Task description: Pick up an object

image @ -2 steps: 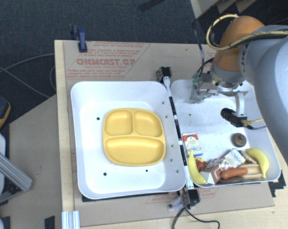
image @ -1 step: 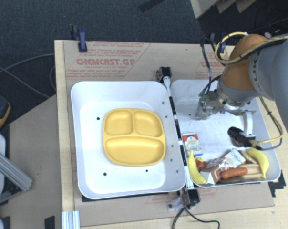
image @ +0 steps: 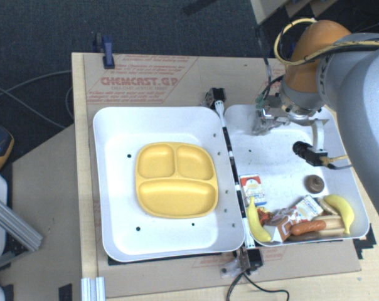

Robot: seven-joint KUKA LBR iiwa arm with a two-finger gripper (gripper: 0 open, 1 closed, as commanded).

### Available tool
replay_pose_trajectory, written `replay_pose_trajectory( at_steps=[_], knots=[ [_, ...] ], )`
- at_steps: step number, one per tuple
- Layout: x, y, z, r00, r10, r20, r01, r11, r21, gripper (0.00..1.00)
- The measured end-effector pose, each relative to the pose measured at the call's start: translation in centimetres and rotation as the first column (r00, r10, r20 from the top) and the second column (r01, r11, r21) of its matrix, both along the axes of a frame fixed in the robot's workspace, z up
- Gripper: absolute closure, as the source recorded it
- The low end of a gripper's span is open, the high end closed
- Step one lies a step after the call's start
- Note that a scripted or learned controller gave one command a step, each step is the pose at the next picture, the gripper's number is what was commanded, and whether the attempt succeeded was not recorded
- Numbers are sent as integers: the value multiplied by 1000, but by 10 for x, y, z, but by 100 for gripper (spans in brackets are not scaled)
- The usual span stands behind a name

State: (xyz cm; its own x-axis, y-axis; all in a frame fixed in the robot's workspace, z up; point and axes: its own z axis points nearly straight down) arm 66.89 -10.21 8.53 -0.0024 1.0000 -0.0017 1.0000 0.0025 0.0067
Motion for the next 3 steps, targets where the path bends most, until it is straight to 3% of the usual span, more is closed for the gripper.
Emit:
replay_pose_trajectory(
  at_steps=[1, 2, 3],
  knots=[
    [-36, 1, -1, 1000, -4, -11, 4, 1000, 2, 100],
    [-46, 9, -1, 1000, -3, -10, 3, 1000, 2, 100],
    [0, -2, 0, 1000, -1, -1, 1, 1000, 0, 100]
  ],
)
